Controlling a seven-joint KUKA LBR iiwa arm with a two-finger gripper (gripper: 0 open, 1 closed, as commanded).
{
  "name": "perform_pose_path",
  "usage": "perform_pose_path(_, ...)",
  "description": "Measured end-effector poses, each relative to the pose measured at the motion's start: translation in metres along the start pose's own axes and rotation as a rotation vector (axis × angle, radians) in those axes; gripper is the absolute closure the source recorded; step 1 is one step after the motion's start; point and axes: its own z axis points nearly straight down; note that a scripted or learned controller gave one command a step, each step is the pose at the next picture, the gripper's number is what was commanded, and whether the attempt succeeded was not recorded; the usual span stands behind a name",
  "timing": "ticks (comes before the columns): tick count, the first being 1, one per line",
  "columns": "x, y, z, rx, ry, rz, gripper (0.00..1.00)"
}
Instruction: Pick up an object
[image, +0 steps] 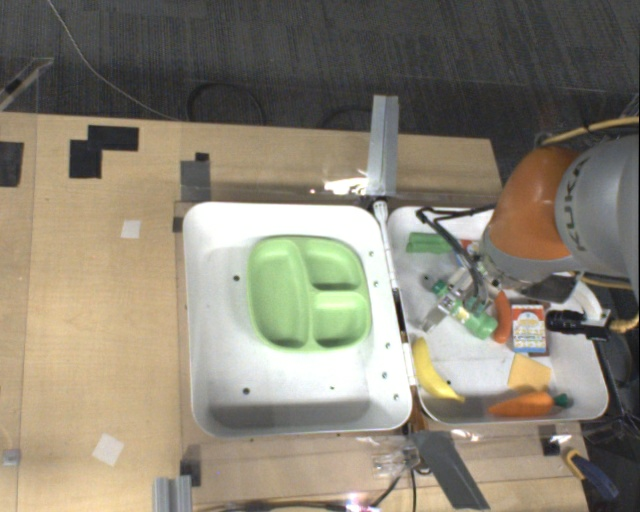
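While low in the right bin (596, 392), gripper (452, 297) beside a green bottle (474, 316), touching or nearly so. Jaw state unclear. Banana (431, 370) just below.

We see smooth white plastic bins (200, 330), a matt green plastic tray (305, 292), and a pale wood bench (90, 330).

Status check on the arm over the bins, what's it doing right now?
Gripper low in right bin, by the green bottle. Grasp unconfirmed. Banana, carrot, small carton crowd close.
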Motion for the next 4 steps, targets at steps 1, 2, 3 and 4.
perform_pose_path(1, 0.039, -0.029, -0.002, -0.001, -0.003, 0.065, 0.0)
perform_pose_path(2, -0.002, -0.015, 0.0, 0.001, -0.001, 0.016, 0.0)
perform_pose_path(3, 0.032, -0.033, -0.002, -0.001, -0.004, 0.148, 0.0)
perform_pose_path(4, 0.017, -0.018, -0.001, 0.001, -0.001, 0.109, 0.0)
